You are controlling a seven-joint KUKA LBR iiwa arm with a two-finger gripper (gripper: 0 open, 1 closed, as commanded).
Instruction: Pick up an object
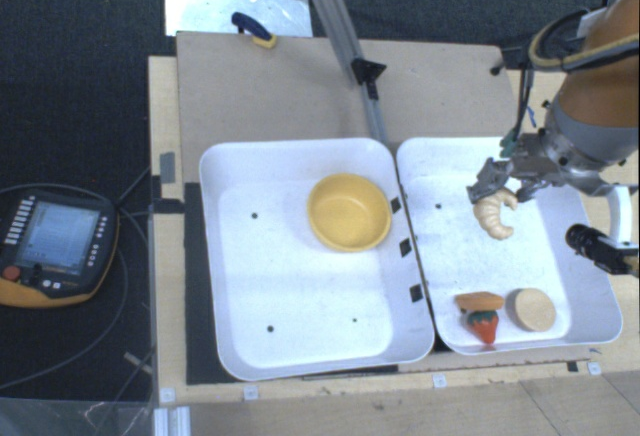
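Observation:
A pale croissant-shaped piece (493, 216) lies in the upper middle of the right bin (440, 254). My gripper (501, 190) hangs right above it with its dark fingers spread to either side of the piece's top, open; nothing is lifted between them. Near that bin's front edge sit an orange-brown piece (479, 301), a red strawberry-like piece (485, 325) and a tan round disc (530, 310). A yellow bowl (348, 212) stands in the upper right part of the left bin (260, 304).
A slanted metal pole (340, 14) comes down to the bins' shared back edge. A teach pendant (50, 244) lies on the floor at the left. A blue and yellow clamp (254, 28) sits at the board's back edge.

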